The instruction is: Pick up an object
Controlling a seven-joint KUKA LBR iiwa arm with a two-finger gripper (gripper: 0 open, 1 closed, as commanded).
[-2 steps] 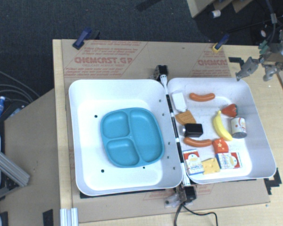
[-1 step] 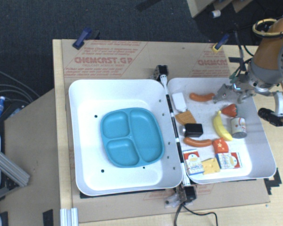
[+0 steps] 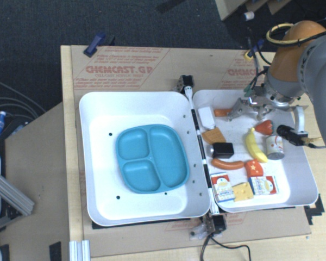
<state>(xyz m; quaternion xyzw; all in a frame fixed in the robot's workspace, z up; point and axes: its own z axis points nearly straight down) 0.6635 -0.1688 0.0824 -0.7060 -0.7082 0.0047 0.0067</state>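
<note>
End effector [image 3: 249,106] over toy-filled right bin [image 3: 301,186]

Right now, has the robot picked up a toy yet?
Not yet. The hand hovers low at the back of the right bin, and nothing shows between its fingers. The banana, hot dog and cheese lie in that bin. The blue tray sits alone in the left bin.

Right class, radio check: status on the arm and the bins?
Gripper low over right bin, far end. Nothing seen held. Banana, sausage close by.
</note>
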